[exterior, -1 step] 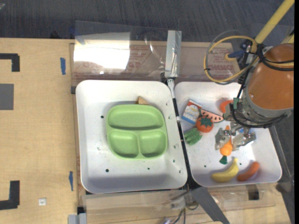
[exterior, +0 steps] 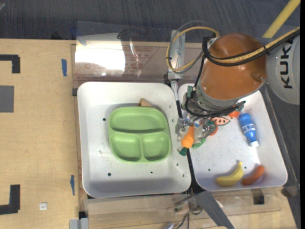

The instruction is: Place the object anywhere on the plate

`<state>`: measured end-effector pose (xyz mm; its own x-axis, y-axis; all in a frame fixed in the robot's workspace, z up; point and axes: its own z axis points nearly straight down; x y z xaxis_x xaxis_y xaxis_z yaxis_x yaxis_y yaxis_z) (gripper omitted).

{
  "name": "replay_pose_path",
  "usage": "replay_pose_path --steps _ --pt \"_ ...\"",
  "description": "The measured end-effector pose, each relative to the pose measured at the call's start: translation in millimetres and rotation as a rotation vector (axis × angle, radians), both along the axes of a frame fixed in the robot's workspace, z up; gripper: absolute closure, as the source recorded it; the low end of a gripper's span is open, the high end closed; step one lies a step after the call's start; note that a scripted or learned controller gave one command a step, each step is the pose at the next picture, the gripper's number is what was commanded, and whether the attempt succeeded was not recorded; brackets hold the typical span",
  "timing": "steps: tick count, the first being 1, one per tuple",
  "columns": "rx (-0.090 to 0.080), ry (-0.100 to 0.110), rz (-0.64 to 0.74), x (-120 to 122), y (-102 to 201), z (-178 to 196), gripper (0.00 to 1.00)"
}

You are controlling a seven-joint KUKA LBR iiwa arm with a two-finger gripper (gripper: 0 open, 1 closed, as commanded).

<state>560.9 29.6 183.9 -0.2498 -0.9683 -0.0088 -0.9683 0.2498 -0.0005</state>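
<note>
A green divided plate (exterior: 139,132) lies in the middle of the left bin (exterior: 90,128). My gripper (exterior: 192,130) hangs under the orange wrist band, over the rim between the two bins. An orange toy carrot (exterior: 188,138) with a green top sits between its fingers, pointing down and left. The gripper is shut on the carrot, just right of the plate's right edge. The wrist hides the upper parts of the fingers.
The right bin (exterior: 271,147) holds a blue bottle (exterior: 248,128), a yellow banana (exterior: 230,175), a red-orange sausage (exterior: 253,174) and a watermelon slice (exterior: 222,120) partly under the wrist. A small brown piece (exterior: 145,102) lies behind the plate.
</note>
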Motion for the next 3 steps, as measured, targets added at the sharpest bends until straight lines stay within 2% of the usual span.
replay_pose_path --steps 1,2,3 --pt "-0.004 -0.008 0.202 80.2 37.3 98.8 1.0" --pt "-0.003 -0.007 0.183 42.8 99.6 131.9 1.0" --pt "-0.004 -0.003 0.179 43.1 97.0 130.2 0.0"
